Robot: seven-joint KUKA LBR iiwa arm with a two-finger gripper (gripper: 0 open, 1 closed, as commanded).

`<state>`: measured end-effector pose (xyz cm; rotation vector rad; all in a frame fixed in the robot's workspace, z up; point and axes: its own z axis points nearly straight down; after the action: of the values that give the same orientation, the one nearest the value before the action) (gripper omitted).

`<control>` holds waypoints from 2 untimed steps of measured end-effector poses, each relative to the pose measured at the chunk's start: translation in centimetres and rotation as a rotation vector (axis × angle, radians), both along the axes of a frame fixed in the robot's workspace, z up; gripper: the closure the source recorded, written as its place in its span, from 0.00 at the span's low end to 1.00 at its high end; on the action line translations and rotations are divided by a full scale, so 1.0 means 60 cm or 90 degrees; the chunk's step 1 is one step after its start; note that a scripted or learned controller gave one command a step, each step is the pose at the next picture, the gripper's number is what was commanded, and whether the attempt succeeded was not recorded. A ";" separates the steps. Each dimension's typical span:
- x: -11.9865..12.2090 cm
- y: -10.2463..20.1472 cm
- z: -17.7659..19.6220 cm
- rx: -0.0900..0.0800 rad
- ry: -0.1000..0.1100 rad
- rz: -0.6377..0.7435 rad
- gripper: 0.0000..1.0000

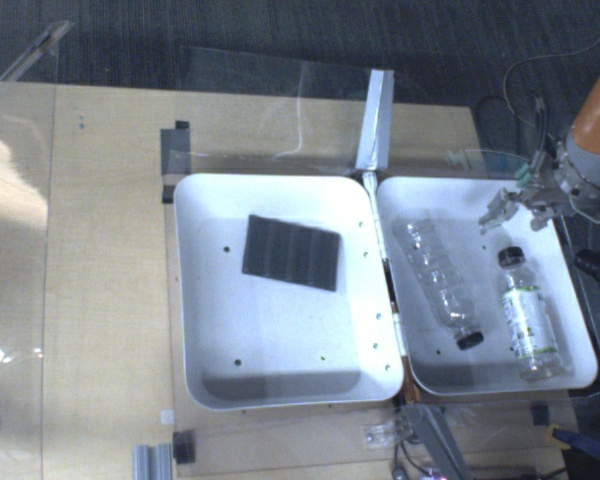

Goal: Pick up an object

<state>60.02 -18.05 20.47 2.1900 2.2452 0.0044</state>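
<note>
The right bin [570,268] holds two clear plastic bottles. One bottle [436,273] lies diagonally on the bin's left side, its black cap toward the front. The other bottle [528,326] has a pale green label and lies near the right wall, black cap pointing to the back. A dark ribbed flat pad [291,252] rests in the left bin [280,368]. My gripper [517,216] hovers over the back right of the right bin, just behind the labelled bottle's cap. Its fingers look spread and open, with nothing between them.
A metal post [376,118] rises at the back between the two bins. A clear plastic sheet [10,268] covers the bench at left. Cables and the arm's orange band [598,118] crowd the right edge.
</note>
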 end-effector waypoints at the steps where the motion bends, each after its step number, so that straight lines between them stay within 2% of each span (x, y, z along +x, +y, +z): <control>1: 0.000 -0.040 -0.194 -0.001 -0.004 0.031 0.00; 2: 0.087 -0.040 -0.194 -0.001 -0.003 0.097 0.00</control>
<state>65.25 -20.43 8.82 2.0096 2.4022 0.0075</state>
